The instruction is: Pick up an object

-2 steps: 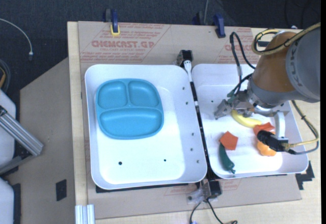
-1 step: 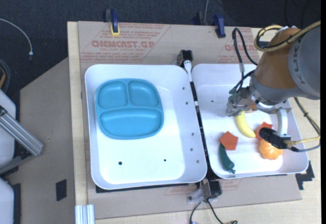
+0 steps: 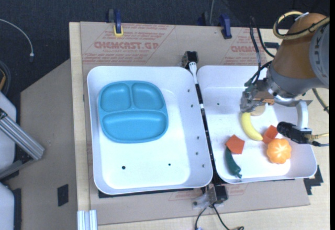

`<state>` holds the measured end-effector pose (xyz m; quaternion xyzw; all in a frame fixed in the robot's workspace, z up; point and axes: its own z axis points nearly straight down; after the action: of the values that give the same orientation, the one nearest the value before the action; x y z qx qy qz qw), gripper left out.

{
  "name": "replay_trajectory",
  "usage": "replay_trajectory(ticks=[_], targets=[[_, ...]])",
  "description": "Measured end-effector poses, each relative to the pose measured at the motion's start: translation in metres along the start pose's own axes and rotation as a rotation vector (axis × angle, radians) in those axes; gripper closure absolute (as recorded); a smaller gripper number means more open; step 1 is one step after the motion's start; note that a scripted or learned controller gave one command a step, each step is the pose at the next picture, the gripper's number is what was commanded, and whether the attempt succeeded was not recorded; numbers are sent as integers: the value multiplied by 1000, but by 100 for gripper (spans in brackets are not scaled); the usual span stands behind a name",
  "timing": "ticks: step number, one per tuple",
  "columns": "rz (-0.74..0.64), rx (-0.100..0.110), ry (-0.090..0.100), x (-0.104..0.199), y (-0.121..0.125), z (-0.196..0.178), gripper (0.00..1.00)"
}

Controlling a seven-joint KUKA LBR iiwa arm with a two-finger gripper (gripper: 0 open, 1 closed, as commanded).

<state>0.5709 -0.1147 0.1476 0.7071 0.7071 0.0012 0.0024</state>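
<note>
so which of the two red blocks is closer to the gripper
The red block beside the orange, right of the banana. The other red block lies left of the banana, farther from the gripper.

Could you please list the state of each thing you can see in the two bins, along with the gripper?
Blue divided plate: flat in left bin, nothing on it.
Banana: lying in right bin, top end under gripper.
Orange: resting near right edge.
Red blocks: lying apart.
Green pepper: lying by front wall.

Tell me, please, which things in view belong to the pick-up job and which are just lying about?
Job:
claw
banana
orange fruit
two red blocks
green pepper
right bin

Lying about:
blue divided plate
left bin
clamps
</note>
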Motion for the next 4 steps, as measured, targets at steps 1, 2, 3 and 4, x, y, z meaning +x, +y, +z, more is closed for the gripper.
replay_trajectory(ticks=[1, 2, 3, 4], targets=[[-1, -1, 0, 1, -8, -50, 100], [0, -3, -1, -8, -2, -99, 100], [-6, 3, 2, 44, 16, -85, 100], [-6, 1, 3, 97, 30, -94, 100]])
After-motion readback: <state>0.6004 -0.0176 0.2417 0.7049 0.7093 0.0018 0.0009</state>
